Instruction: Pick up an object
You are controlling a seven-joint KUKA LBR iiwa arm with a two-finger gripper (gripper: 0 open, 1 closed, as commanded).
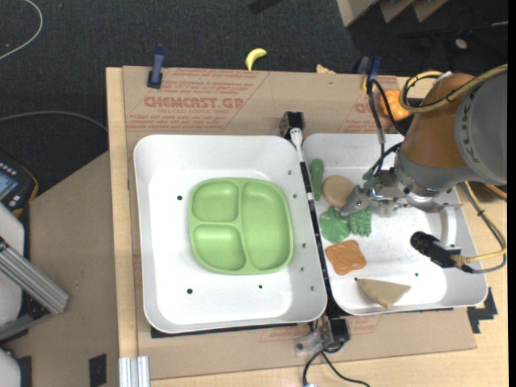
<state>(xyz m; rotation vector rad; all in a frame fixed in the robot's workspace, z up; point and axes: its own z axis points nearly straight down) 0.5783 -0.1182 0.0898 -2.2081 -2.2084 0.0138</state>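
Note:
My gripper (359, 203) hangs low over the left half of the right bin (451, 293), with the grey and orange arm coming in from the right. Directly under and beside it lie a frilly green piece (361, 223) and a flat green leaf-shaped piece (333, 226). A round tan piece (337, 189) sits just to the gripper's upper left, and a small green oblong (316, 170) lies by the bin's left wall. Nearer the front are an orange-brown toast-like slab (347, 257) and a tan wedge (384, 292). Whether anything sits in the gripper is hidden.
The left bin (161, 176) holds a light green divided plate (242, 224). A black divider with clips (295, 127) runs between the bins. A small yellow banana-shaped thing (255, 56) lies at the board's far edge, and an orange object (392, 103) sits behind the right bin.

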